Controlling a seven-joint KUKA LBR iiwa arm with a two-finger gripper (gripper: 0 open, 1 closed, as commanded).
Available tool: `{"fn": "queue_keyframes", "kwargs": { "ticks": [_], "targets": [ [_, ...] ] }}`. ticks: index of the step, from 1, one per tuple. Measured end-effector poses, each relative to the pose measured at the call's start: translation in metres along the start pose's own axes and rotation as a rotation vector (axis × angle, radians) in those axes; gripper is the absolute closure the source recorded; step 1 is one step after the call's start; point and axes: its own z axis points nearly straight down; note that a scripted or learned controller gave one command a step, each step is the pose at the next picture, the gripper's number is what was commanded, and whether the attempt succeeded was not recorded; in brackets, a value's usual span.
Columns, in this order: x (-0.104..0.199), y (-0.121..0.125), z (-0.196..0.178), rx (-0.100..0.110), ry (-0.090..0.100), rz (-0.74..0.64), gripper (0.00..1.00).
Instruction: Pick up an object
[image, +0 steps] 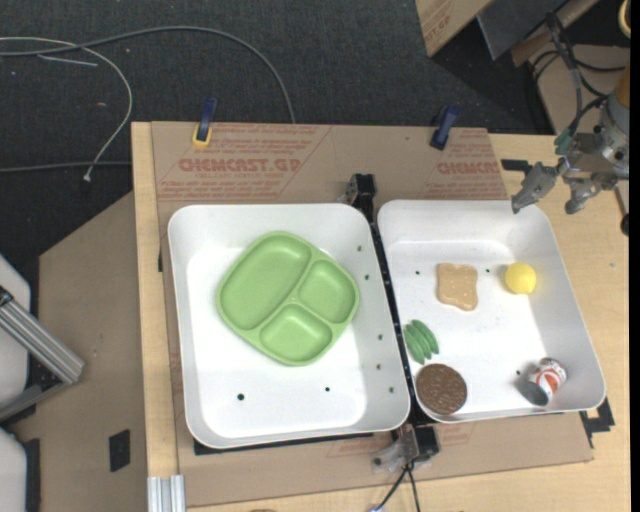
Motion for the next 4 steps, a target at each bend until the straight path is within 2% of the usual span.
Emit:
{"fn": "queue_keyframes", "kwargs": {
  "ticks": [1,2,4],
  "targets": [
    [0.0,0.0,-0.001,-0.002,-0.001,0.0,0.0],
    [-0.001,0.001,0.059,0.0,0.0,-0.001,0.0],
    [0.002,0.015,0.149,0.001,0.0,-0.002,0.0]
  ]
}}
